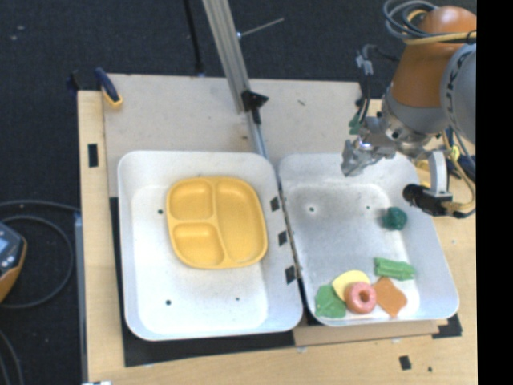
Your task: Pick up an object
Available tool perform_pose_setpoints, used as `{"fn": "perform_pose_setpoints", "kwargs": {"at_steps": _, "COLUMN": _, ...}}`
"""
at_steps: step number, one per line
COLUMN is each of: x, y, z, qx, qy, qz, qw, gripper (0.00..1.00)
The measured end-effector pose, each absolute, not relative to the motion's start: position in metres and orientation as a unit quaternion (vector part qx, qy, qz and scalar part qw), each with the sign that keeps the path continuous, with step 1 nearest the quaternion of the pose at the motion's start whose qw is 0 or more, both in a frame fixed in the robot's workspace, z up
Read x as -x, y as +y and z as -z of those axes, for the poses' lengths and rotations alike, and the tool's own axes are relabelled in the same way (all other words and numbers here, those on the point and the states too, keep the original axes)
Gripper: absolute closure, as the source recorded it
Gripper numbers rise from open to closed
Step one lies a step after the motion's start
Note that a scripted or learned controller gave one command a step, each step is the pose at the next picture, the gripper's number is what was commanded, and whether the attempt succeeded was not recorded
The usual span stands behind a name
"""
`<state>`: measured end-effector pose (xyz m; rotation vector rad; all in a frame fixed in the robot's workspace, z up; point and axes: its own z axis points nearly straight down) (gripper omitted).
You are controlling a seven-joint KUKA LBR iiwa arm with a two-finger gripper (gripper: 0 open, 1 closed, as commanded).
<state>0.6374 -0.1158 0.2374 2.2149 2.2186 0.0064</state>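
Camera view, left to right: yellow divided plate (pixel 216 221) centred in the left bin (pixel 144 295); right bin (pixel 321 207) with small toys (pixel 365 291) clustered at its near edge and a teal ball (pixel 393 218) by its right edge; claw (pixel 355 160) over its far edge, grip state indiscernible

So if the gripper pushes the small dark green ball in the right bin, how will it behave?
The dark green ball looks round, so it would probably roll away. It lies alone on the right bin floor, with nothing beside it to stop it. It seems small, likely light.
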Motion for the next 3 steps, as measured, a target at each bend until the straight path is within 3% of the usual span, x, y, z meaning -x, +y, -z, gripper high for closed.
{"fn": "perform_pose_setpoints", "kwargs": {"at_steps": 1, "x": -0.639, "y": -0.117, "z": -0.292, "qx": -0.706, "qy": 0.708, "qz": -0.0022, "qw": 0.004, "gripper": 1.0}}
{"fn": "perform_pose_setpoints", "kwargs": {"at_steps": 3, "x": -0.653, "y": -0.012, "z": -0.258, "qx": -0.705, "qy": 0.709, "qz": 0.0001, "qw": 0.0, "gripper": 1.0}}
